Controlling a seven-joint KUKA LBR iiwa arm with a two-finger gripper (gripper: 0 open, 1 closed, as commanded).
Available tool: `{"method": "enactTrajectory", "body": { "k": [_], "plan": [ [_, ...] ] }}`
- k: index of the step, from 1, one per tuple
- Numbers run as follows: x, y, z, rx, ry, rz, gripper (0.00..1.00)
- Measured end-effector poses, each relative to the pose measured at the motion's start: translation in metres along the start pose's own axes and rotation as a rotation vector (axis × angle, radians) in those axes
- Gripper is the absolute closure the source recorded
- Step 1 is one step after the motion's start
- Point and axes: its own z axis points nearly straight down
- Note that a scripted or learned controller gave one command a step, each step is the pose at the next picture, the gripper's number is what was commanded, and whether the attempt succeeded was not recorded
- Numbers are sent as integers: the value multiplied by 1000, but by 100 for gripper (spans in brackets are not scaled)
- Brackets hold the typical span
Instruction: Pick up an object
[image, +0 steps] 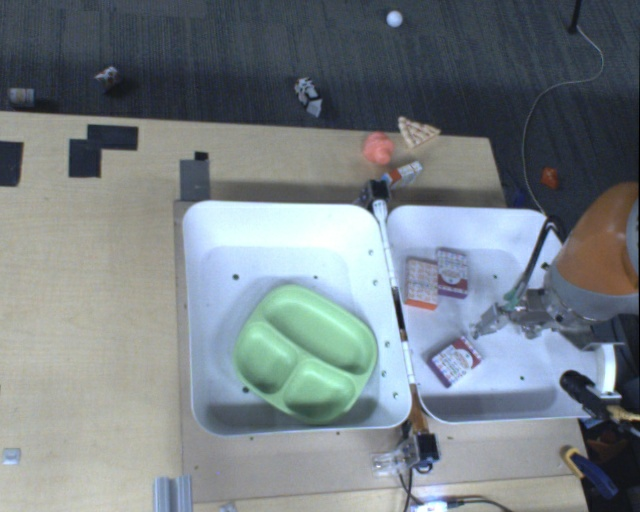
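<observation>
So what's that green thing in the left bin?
The green tray is a plastic-looking, rounded-square dish, pale green and smooth, divided into three shallow compartments. It lies open side up, turned at an angle, in the left bin toward its front right, apparently resting partly against the bin's sloping wall. Nothing else touches it.

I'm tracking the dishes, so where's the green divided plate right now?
The green divided plate lies in the left bin, toward its near side, across the divider from the small packets in the right bin.

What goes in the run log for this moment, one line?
gripper: over right white bin, nothing visibly held | nearest: small red-and-white packet | two more packets behind | green divided plastic tray: left bin
</observation>
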Motion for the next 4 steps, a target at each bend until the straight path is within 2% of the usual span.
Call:
{"method": "enactTrajectory", "body": {
  "k": [1,2,3,4],
  "plan": [
    [80,-30,10,1,0,-1,0],
    [81,-28,-1,-5,0,-3,100],
    [81,-28,-1,-4,0,-3,0],
    [81,-26,-11,-9,1,-6,100]
  ]
}}
